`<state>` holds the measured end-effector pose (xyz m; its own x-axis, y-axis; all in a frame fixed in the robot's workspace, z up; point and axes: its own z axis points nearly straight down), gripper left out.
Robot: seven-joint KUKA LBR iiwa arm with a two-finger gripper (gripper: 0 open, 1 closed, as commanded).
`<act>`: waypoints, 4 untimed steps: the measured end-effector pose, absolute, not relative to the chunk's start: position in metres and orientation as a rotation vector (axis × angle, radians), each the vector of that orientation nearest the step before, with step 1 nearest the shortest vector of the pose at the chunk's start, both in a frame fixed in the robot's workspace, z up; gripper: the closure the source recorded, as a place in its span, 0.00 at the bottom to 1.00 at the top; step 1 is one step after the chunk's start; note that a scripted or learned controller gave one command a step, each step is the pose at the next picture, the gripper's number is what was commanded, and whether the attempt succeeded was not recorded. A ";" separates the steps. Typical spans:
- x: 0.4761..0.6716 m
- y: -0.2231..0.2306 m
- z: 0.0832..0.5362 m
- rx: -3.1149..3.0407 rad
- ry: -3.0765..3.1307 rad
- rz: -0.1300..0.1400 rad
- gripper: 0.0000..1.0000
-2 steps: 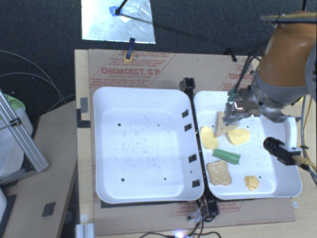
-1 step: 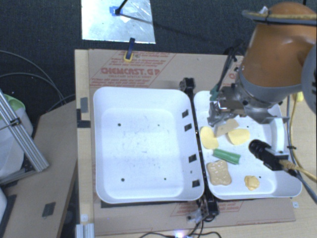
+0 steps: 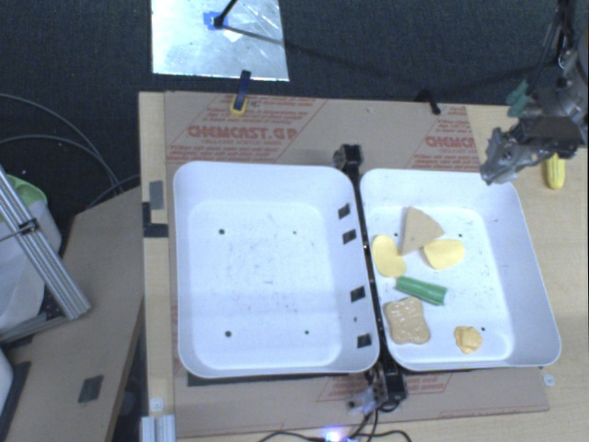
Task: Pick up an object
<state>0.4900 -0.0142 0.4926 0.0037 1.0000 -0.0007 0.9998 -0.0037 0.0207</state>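
Where right bin [image 3: 529, 247] holds pieces: tan wedge [image 3: 420, 227] (flat, pale)

The arm [image 3: 561, 53] is extended in from the far right. The gripper [image 3: 502, 166] is positioned at far right, pointed downward.

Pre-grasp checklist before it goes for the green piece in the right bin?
1. Target located: ok. green piece lies flat mid-bin in the right bin.
2. Gripper over target: not ok. It sits above the bin's far right corner, well away from the piece.
3. Gripper free of load: ok, nothing seen between the fingers.
4. Clearance around target: not ok. The cracker sits right below it and the yellow oval close above.
5. Finger opening: cannot tell at this resolution.
6. Descent path: ok, nothing stacked on the piece.
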 end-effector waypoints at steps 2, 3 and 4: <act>0.576 -0.002 0.310 2.229 2.225 -0.016 1.00; 0.670 0.014 0.177 2.215 2.228 -0.002 1.00; 0.594 0.044 0.233 2.215 2.229 0.005 1.00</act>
<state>0.5944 0.0436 0.2327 -0.0062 1.0000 0.0028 1.0000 0.0062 0.0019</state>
